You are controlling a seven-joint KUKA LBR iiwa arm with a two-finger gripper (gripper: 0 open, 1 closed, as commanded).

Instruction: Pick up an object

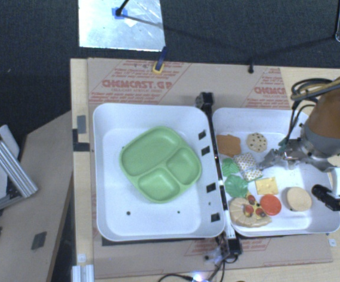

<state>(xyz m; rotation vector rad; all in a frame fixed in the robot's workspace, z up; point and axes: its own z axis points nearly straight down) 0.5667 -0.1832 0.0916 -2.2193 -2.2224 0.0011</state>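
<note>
The right bin (276,117) holds several toy foods: a brown toast (229,144), a cookie (256,141), a checkered packet (247,164), two green leaves (236,184), a yellow cheese slice (267,185), a red tomato slice (270,204), a pizza piece (249,211) and a tan bun (299,199). My gripper (276,156) reaches in from the right, low over the bin. Its tip is just right of the checkered packet and above the cheese slice. I see nothing held in it.
The left bin (108,157) holds a green divided plate (160,164). The grey arm with its orange band (329,122) hangs over the right bin's right side. A black part (327,197) juts over that bin's right rim near the bun.
</note>
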